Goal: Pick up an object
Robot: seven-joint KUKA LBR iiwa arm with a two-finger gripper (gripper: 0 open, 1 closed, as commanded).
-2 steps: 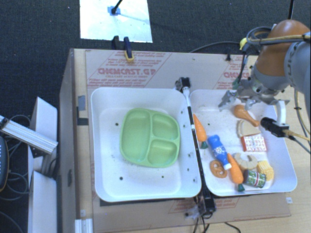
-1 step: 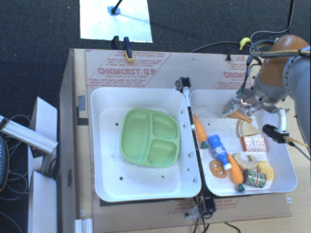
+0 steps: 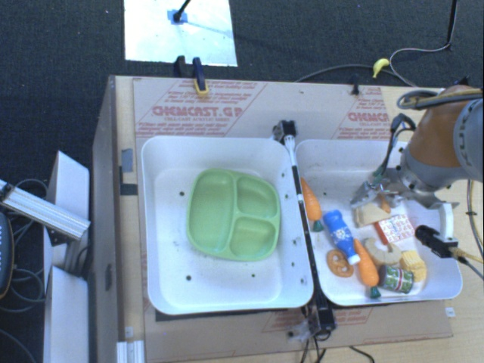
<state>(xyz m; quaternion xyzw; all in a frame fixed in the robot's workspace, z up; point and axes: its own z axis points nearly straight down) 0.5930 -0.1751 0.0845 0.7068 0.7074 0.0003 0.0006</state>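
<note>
Objects: toy food pile [image 3: 374, 248] in right bin [image 3: 333, 157]
Pincer [image 3: 376, 195]: low over pile, grip state can't tell
Left bin [image 3: 162, 225]: green tray [image 3: 233, 214]

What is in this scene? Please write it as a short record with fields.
left bin: shallow white bin holding a light green divided plastic plate
right bin: shallow white bin with a pile of toy food
near divider: orange toy carrot, blue and white bottle
front corner: small green-labelled can, second orange carrot
gripper: low over the right bin's pile, holding nothing visible
</note>
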